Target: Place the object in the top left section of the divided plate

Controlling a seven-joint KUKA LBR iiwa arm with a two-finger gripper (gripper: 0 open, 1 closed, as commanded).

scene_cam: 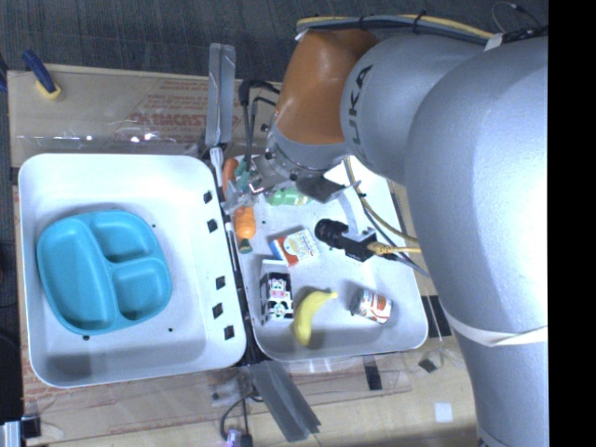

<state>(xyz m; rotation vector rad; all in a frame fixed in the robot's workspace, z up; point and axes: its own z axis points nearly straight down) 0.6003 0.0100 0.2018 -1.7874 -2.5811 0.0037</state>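
While the gripper (250,177) hangs low at the far corner of the right bin (410,329), I cannot tell its state. Just beside it lies a carrot (244,223), long axis pointing away from the camera. The divided plate (101,270) waits well apart, in the left bin (56,177).

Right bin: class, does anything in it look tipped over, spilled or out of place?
Nothing looks spilled or damaged. In the right bin the can lies on its side, and the banana, small carton and carrot lie loosely scattered. The blue divided plate sits flat in the left bin.
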